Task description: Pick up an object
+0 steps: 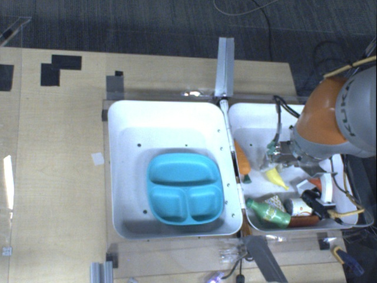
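Camera view, from above at a slant. Two white bins sit side by side on the pale bench (53,158).

Left bin (118,158): holds one blue divided tray (185,187), three compartments, lying flat toward the near half of the bin floor.

Right bin (253,122): crowded along its near side. The grey arm (356,108) comes in from the right, its orange band (321,114) over the bin's far right part. The gripper (278,153) is down inside the bin, roughly mid-bin. Whether it is released or clenched cannot be told from this angle, and nothing can be made out in its grasp.

Yellow object (277,177): tapered, lying on the bin floor just beside the gripper on its near side. Contact between the two cannot be told.

Orange stick-like item (242,161): lies along the bin's left wall.

Green bottle (268,212): on its side at the near wall, well clear of the gripper.

Red item (301,221): at the near wall, right of the bottle. The small white and red pieces beside it are too jumbled to identify.
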